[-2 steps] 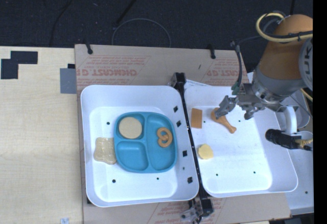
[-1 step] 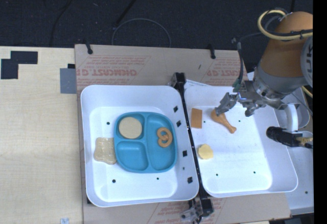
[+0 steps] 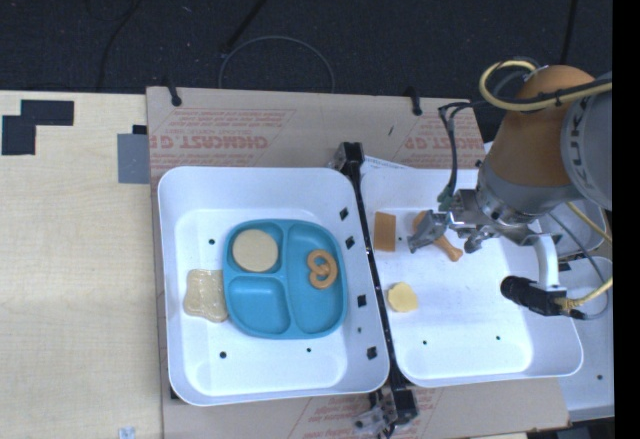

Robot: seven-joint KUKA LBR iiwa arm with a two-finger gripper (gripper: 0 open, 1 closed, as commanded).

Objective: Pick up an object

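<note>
So the arm's in over the right bin (image 3: 500, 352), gripper (image 3: 432, 232) low near its top-left part. Can't tell if the jaws are apart or together, too much clutter there.

An orange stick (image 3: 449, 248) sits right under it, maybe touching. A tan block (image 3: 384, 231) is just at 9 o'clock from the gripper, and a yellow disc (image 3: 402, 298) at about 7 o'clock.

Looks like the reach/grasp step to me; nothing lifted yet. Next it'd need to close on the stick squarely, then go straight up.

Left bin (image 3: 190, 367) has a blue tray (image 3: 270, 312).
</note>
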